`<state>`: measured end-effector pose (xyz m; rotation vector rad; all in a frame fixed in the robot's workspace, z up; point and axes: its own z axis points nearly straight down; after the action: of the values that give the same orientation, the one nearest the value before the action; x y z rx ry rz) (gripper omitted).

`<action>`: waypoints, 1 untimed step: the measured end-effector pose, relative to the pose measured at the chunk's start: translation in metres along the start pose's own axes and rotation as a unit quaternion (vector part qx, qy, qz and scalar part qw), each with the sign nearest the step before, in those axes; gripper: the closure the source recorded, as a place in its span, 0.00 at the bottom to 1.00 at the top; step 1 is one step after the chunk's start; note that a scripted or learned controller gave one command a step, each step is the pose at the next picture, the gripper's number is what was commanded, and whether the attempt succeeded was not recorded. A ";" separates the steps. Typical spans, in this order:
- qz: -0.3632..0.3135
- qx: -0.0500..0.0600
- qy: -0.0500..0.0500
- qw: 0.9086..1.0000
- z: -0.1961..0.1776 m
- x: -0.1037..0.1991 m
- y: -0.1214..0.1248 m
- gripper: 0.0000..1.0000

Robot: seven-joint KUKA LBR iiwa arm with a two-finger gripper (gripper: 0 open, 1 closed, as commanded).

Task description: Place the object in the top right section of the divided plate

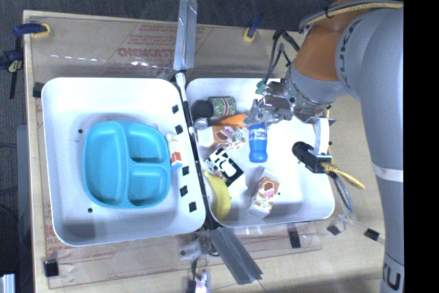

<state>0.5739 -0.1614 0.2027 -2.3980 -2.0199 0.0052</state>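
While the gripper is hanging over the right bin, you are most likely dealing with the small blue bottle as the object to move, since it is sitting directly below the tool, near the bin's middle. It is looking like light, stiff plastic with a smooth, rounded body, so it is probably going to slip or roll under a loose pinch; you are best taking it across its narrow width, just under the white cap. Its long axis is running up and down the view, cap pointing toward the far rim and the gripper. How the jaws are standing, you cannot tell, nor whether they are touching the cap. An orange item and a green can are lying just beside the bottle's cap end, a black-and-white checkered block and a banana nearer the divider, a small carton toward the near rim. Well apart, in the left bin, the blue divided plate is waiting with its sections bare.
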 end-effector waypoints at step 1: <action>-0.022 -0.001 -0.001 1.000 0.054 0.018 -0.052 1.00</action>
<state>0.5256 -0.1344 0.1490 -2.3542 -2.0737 0.0058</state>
